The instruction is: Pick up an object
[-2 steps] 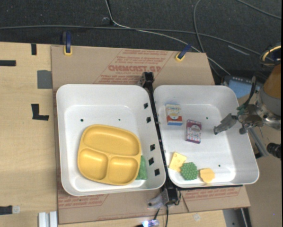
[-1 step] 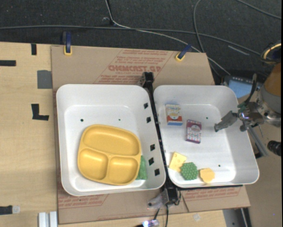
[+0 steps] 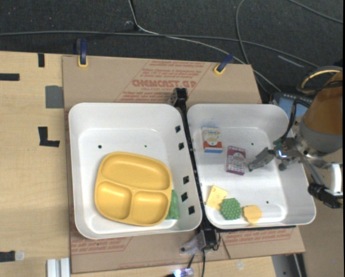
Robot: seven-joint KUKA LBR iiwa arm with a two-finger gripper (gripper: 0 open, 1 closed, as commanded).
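Wooden surface (image 3: 22, 172) spans the lower left of the frame, with a cardboard sheet (image 3: 161, 79) clamped on top and two white bins sitting on it side by side. Dark backdrop with loose black cables runs along the top.

Left bin (image 3: 83, 120): a yellow divided tray (image 3: 132, 188), with a green item (image 3: 173, 205) tucked at its right edge.

Right bin (image 3: 259, 115): a small white-and-red carton (image 3: 212, 139) near the upper left, a maroon packet (image 3: 236, 160) just right of and below it, and along the lower edge a yellow wedge (image 3: 216, 196), a green knobbly piece (image 3: 230, 208) and an orange-yellow chunk (image 3: 252, 213).

Claw (image 3: 263, 160) enters from the right, low over the bin's middle-right. Dark fingers point left toward the maroon packet, tip just beside it, nothing seen between them. Whether they are spread or closed: cannot tell.
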